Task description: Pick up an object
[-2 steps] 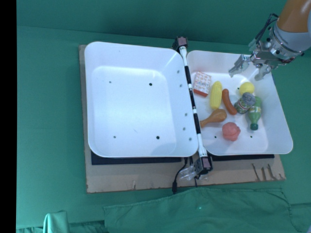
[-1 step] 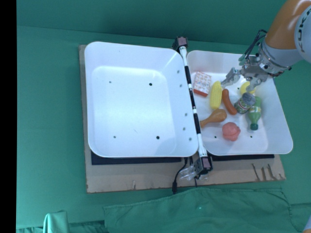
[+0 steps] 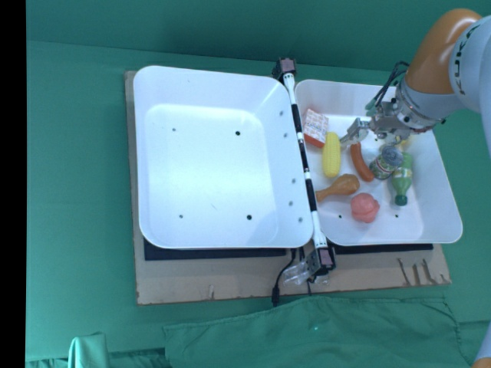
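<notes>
The right bin holds several toy foods. There is a red and white packet, a yellow corn cob, an orange sausage, a brown drumstick, a pink round fruit, a green bottle and a small grey jar. My gripper hangs over the back of this bin, just above the sausage and the jar. It is open, with one finger splayed towards the corn. Nothing sits between its fingers.
The left bin lies beside the right one, across a black and white divider bar. Both rest on a cardboard sheet over green cloth. Cables and a clamp sit at the front of the divider.
</notes>
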{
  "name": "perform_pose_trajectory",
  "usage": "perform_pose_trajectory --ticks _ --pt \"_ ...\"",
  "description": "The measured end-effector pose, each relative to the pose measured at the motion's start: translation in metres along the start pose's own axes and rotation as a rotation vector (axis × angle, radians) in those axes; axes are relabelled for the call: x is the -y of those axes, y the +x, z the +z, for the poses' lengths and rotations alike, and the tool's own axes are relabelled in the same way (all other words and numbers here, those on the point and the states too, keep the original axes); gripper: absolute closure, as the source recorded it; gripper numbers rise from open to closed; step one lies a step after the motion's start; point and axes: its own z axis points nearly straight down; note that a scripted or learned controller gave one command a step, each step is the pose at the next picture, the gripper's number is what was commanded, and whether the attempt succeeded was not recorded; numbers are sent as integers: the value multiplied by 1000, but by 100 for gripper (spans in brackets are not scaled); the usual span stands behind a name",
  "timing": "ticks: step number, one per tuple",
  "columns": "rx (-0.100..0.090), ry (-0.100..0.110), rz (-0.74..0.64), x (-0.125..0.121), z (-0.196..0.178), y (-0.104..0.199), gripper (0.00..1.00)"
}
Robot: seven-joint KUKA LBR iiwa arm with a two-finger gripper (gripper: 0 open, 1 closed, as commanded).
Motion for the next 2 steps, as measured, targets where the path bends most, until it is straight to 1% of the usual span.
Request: perform_pose_trajectory --ticks 1,2 --pt "7 -15 4 -3 -17 -3 100" --pt "0 -3 -2 -9 -70 4 100"
